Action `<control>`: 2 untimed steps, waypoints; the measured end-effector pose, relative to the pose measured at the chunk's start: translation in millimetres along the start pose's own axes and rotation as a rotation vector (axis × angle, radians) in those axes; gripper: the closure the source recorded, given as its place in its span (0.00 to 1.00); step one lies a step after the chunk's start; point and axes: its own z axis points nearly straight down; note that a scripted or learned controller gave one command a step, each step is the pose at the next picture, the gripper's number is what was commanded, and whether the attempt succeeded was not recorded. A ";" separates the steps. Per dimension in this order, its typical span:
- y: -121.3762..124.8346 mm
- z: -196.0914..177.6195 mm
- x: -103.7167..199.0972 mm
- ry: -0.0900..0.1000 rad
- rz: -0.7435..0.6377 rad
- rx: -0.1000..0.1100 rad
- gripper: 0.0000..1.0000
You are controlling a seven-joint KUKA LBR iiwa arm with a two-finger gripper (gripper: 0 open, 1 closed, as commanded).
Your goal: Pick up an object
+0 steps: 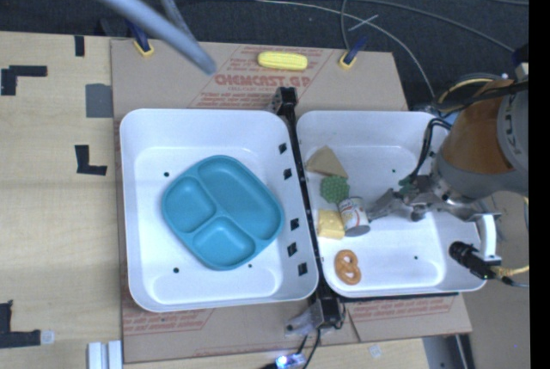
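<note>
Camera view showed the hand [375,208], grip state unclear, beside a small white cylindrical can [352,215]; likely light, rigid, slippery, best pinched across its sides.

Small items, left side of right bin [404,128]

Tan wedge [325,161] farthest; green bumpy lump [335,187] just nearer; yellow block [331,224] touching white can [352,215], lying on its side w/ red label; brown pretzel [347,267] nearest, flat, apart.
</note>
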 end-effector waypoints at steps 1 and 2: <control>0.8 -12.5 1.0 0.001 -0.002 -0.002 1.00; -4.1 -58.0 8.0 0.000 -0.001 -0.006 1.00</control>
